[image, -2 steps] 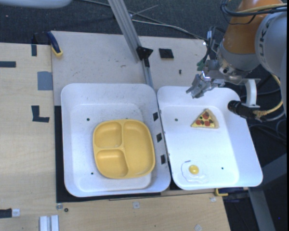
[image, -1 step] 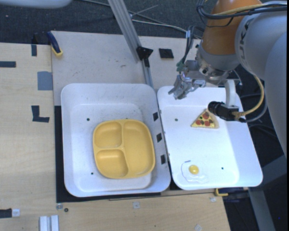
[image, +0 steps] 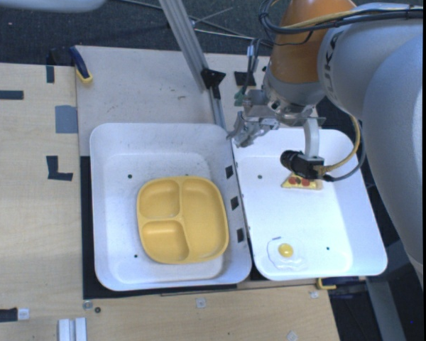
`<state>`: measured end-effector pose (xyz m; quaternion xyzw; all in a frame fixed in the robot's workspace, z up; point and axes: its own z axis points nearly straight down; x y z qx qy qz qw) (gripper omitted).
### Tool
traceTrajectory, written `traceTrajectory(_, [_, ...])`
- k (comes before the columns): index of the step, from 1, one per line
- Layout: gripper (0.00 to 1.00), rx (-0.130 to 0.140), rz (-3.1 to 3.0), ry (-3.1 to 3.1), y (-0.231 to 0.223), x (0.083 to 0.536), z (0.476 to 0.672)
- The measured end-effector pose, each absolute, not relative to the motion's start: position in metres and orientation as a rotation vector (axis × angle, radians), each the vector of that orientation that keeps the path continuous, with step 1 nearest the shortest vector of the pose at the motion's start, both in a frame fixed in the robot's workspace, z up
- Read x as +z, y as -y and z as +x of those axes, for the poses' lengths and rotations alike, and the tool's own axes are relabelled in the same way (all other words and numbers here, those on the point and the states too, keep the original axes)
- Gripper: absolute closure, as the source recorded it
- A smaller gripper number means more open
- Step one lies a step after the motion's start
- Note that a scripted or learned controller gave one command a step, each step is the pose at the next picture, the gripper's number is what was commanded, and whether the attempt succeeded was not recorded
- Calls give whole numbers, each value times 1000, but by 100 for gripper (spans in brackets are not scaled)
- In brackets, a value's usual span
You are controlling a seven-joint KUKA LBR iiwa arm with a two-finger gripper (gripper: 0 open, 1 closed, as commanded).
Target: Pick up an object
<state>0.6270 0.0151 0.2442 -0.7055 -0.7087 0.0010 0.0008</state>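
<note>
A yellow divided plate [image: 182,219] lies in the left bin [image: 113,148]. In the right bin [image: 355,240] a toy fried egg [image: 285,251] rests near the front edge. A small flat yellow piece with red spots [image: 302,182] lies in the bin's middle. My gripper [image: 247,132] hangs low over the far left corner of the right bin, close to the wall between the bins. It is well apart from the egg and the spotted piece, and I see nothing in it.
A black block with a yellow cable [image: 302,163] hangs from the arm just above the spotted piece. A slanted metal pole [image: 192,48] crosses behind the bins. A blue and yellow clamp [image: 80,65] sits on the bench at the far left.
</note>
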Motion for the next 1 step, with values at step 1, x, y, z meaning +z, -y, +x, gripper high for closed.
traceTrajectory(1, [100,2,-2213,2227,-70,236,618])
